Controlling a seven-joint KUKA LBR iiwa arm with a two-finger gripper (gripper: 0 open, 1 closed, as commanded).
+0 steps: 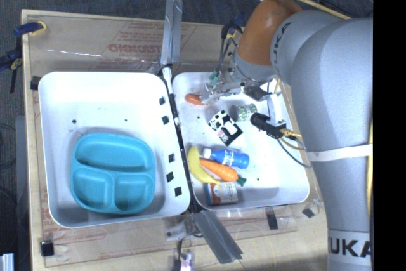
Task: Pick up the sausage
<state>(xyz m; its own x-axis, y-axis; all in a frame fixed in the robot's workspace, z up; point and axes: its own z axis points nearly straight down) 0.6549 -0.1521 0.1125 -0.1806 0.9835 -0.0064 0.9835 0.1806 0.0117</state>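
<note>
— Where is the sausage (193, 99)?

— In the right bin (288, 184), up near the back edge, close to the wall between the bins.

— And the gripper (214, 87)?

— Just beside the sausage. I cannot tell if its fingers are wide or shut.

— Any room?

— Some bare white floor lies just below the sausage.

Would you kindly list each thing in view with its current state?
sausage: lying in the right bin, far-left corner, not held
gripper: low over the right bin, beside the sausage
banana: lying flat
carrot: lying across the banana
blue bottle: on its side
blue tray: flat in the left bin
</note>
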